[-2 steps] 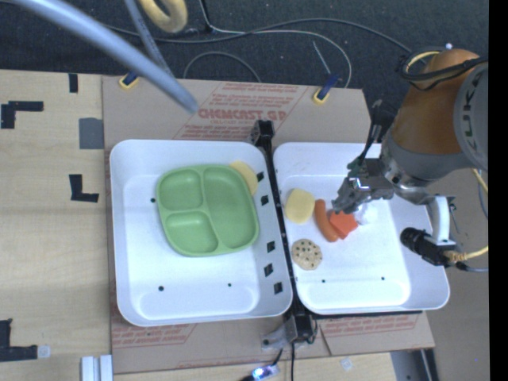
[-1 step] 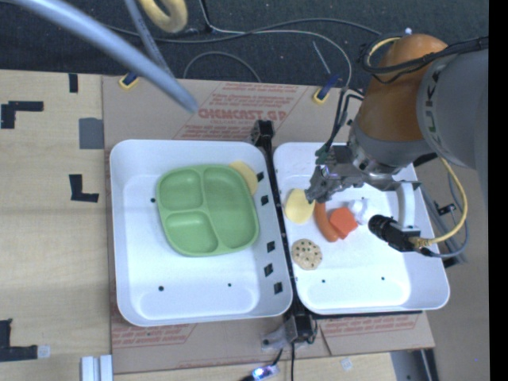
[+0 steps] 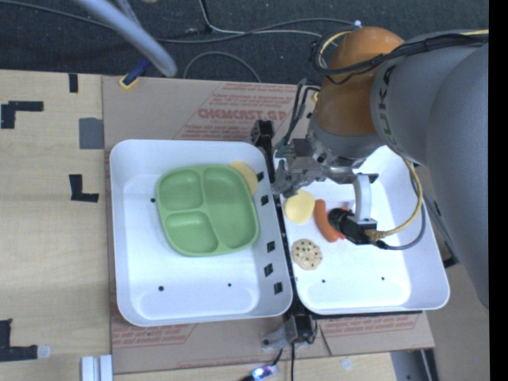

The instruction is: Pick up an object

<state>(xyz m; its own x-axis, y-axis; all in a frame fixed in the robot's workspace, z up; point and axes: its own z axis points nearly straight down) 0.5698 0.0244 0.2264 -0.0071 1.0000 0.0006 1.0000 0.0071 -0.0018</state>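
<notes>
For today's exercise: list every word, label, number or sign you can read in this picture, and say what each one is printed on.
"CHEMCAST GP": red print on the brown cardboard sheet under the two white bins, read at a slant, so the last letters are uncertain.
More red print on the same cardboard, above that line and along the near edge below the left bin: too small and blurred to read.
No readable text elsewhere.

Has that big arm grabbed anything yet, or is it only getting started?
Nothing looks picked up yet. The arm has reached into the right bin, its gripper low above the pale yellow piece. That piece, the orange carrot and the cookie all lie on the bin floor. The grasp and the lift are left. The green tray sits in the left bin.
</notes>
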